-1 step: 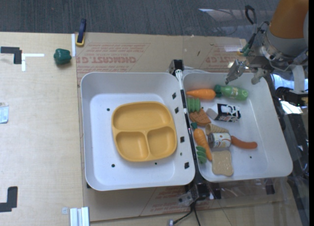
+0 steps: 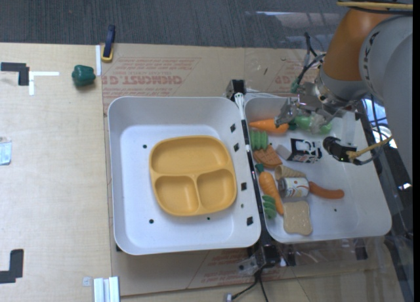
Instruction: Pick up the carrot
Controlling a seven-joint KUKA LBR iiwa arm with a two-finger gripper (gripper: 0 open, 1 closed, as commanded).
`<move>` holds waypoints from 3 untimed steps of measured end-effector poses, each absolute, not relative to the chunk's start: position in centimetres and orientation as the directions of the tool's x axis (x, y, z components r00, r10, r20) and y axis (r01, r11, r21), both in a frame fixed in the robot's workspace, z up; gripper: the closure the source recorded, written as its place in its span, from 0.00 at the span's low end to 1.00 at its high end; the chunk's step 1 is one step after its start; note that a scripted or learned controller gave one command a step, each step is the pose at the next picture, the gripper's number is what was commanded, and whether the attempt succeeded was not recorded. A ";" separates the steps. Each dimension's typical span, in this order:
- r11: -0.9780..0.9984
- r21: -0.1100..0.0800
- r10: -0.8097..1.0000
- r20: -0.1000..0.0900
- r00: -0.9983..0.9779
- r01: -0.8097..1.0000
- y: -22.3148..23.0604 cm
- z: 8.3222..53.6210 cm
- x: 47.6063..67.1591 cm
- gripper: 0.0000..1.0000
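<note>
An orange carrot lies at the far end of the right bin, its tip pointing left toward the wall between the bins. Its thick end meets a green leafy piece. My gripper sits low, right over that thick end, touching or nearly touching it. The arm comes down from the upper right. A second orange carrot lies nearer the front, along the right bin's left wall.
The right bin also holds a green vegetable, a black-and-white box, a can, a red-orange sausage and a bread slice. A yellow divided plate sits in the left bin. A green object rests on the bench.
</note>
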State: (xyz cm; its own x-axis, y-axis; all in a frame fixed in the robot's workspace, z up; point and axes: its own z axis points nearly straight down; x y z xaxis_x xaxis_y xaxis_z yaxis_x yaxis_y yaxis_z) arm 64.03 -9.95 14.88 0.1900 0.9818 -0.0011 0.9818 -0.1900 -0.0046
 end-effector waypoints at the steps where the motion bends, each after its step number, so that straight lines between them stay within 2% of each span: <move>1: -0.183 0.014 0.983 0.004 0.183 0.983 -9.8 10.2 66.5 0.00; 2: -0.180 0.024 0.984 0.001 0.180 0.983 -10.0 11.7 66.8 1.00; 3: -0.180 0.019 0.984 0.001 0.180 0.983 -10.0 11.4 66.6 0.00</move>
